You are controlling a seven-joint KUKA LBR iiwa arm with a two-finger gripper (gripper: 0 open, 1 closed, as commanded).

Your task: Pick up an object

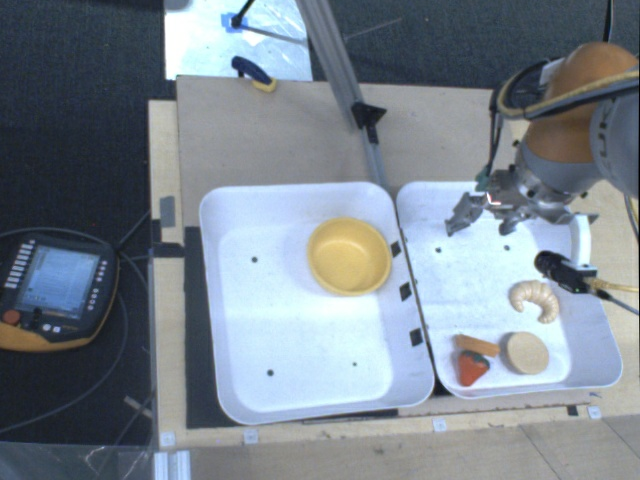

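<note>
The arm [585,118] reaches in from the upper right of the frame, its orange band above the wrist. Its gripper [482,220] hangs over the upper part of the right bin [440,298], with the jaws spread and nothing between them, though at this slant I cannot tell how close they are to the bin floor.

In the lower right of that bin lie a pale croissant [537,299], a round tan disc [525,353] below it, and at the disc's left a small carrot-like toy [473,359], orange and red. All three are well apart from the gripper.

The left bin [250,368] holds a yellow bowl [349,256], upright, near its upper right corner. Both bins sit side by side on the table [270,128]. A handheld control pad [52,290] lies on the dark floor at the left edge of the frame.
</note>
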